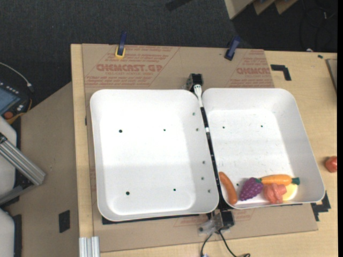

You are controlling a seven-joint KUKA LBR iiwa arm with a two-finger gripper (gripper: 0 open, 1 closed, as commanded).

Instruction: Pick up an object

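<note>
Camera view looks down on two white bins side by side: the left bin (107,159) and the right bin (300,138). Along the right bin's near edge lie toy foods close together: a hot dog (228,188), purple grapes (250,189), a carrot (279,179) and a red piece (273,193) beside something yellow.

Toy foods (260,188) in right bin (257,116), near front edge.
</note>
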